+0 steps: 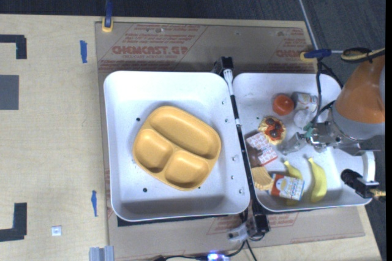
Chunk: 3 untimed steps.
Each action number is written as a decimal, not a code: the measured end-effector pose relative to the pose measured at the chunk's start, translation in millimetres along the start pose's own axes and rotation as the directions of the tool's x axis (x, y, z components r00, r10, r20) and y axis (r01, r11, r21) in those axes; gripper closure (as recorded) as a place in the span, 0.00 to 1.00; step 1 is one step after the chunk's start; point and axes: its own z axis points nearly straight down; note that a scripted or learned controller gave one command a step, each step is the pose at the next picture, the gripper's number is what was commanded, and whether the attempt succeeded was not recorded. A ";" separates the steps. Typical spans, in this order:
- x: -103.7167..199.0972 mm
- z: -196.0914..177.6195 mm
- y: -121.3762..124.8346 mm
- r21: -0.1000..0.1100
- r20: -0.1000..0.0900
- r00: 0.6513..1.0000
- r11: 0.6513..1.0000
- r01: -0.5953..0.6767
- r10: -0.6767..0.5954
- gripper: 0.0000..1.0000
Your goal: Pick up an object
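Note:
The right bin (331,83) holds several small items: a red tomato (283,104), a round red and yellow piece (272,128), a pink and white packet (262,148), a tan cracker (260,177), an orange and white carton (288,187), a small yellow banana (293,169) and a larger banana (316,179). My gripper (297,139) hangs low over the middle of this bin, between the tomato and the bananas, just right of the round piece. The arm's orange band (366,97) sits behind it at the right edge.
The left bin (122,88) carries a yellow three-compartment plate (177,146). A grey, shiny object (304,98) lies beside the tomato. A black divider (236,119) runs between the bins. Cables trail along the right bin's far side.

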 end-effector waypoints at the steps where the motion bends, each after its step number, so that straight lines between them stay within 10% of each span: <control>1: 57.7 -1.5 -45.7 -0.008 0.007 1.000 1.000 -0.005 0.005 0.00; 2: 58.5 -11.4 -44.3 -0.012 0.006 1.000 1.000 -0.004 0.004 1.00; 3: 134.9 -99.5 -46.5 0.001 -0.002 1.000 1.000 0.001 -0.001 1.00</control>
